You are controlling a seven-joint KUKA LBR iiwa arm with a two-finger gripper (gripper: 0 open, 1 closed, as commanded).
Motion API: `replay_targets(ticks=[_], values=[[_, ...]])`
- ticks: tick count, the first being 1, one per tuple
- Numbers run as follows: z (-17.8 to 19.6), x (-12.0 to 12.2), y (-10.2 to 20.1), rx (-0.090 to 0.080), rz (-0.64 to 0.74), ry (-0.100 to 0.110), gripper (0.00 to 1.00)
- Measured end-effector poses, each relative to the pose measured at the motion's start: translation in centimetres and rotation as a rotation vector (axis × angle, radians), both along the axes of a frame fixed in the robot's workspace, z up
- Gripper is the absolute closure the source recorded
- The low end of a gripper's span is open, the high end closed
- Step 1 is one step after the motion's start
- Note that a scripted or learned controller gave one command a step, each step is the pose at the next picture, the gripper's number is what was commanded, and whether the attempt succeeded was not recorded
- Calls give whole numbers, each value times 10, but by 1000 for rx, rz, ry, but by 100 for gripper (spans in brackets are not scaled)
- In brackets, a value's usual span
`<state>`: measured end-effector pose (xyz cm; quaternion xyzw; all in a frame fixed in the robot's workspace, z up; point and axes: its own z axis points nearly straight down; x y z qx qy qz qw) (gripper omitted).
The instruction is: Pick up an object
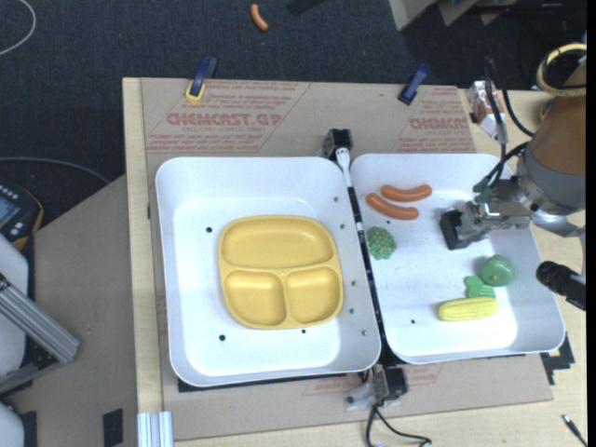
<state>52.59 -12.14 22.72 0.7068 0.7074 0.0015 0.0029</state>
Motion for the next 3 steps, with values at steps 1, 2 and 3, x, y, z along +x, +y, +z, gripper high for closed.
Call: replay_targets(ticks=[1,2,3], values=[[7,-4,54,4,6,6,100],[-3,3,117,5,6,9,100],[-12,9,148,4,3,9,100]])
